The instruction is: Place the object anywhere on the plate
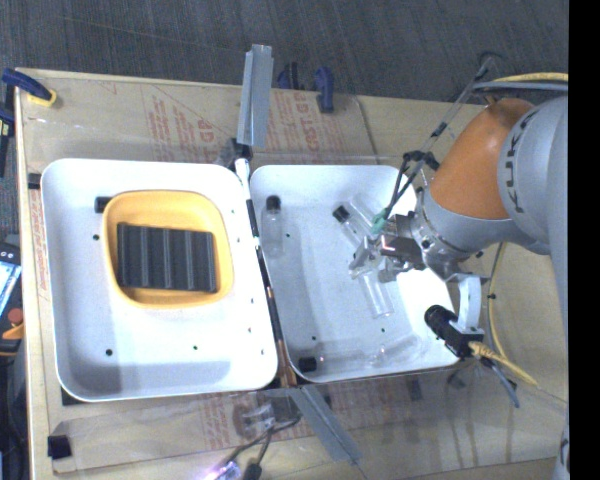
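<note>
A yellow plate (pixel 166 211) with a dark ridged centre lies in the left bin (pixel 80 358). In the right bin (pixel 310 318) are clear plastic objects. A slim clear tube with a black cap (pixel 271 226) lies by the bin's left wall. A second clear piece with a black cap (pixel 348 218) is just up and left of my gripper (pixel 370 263). A clear piece (pixel 378 296) lies directly below the gripper, and whether it is held is unclear. The gripper hangs low over the right bin's middle right.
The grey arm with its orange band (pixel 480 168) covers the right bin's right side. Another faint clear item (pixel 388 350) rests near that bin's front wall. Cables and a black connector (pixel 445 326) hang by the front right corner. A metal divider (pixel 263 288) separates the bins.
</note>
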Robot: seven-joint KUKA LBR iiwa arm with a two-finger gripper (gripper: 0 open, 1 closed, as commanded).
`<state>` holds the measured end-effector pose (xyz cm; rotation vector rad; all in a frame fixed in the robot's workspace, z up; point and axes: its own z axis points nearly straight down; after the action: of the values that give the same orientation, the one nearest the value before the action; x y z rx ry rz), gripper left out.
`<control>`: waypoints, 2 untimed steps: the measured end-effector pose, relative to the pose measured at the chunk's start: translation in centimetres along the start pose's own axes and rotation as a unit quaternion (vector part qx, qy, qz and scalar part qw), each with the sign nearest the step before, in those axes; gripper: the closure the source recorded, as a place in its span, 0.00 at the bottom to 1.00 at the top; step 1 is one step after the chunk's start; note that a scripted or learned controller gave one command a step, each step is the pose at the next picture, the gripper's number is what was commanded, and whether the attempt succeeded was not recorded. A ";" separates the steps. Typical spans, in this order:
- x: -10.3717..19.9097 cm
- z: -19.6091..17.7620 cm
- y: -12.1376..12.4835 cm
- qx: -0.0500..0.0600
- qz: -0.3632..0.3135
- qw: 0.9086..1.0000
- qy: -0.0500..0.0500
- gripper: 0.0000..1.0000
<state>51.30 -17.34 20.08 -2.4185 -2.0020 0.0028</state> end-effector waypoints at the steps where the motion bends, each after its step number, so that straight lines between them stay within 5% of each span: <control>1: 7.7 0.5 0.5 0.001 -0.049 0.999 0.001 1.00; 2: 15.4 -1.9 2.4 0.001 -0.115 0.993 0.000 1.00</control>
<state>56.57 -2.65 21.94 -2.1705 -2.2662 0.0042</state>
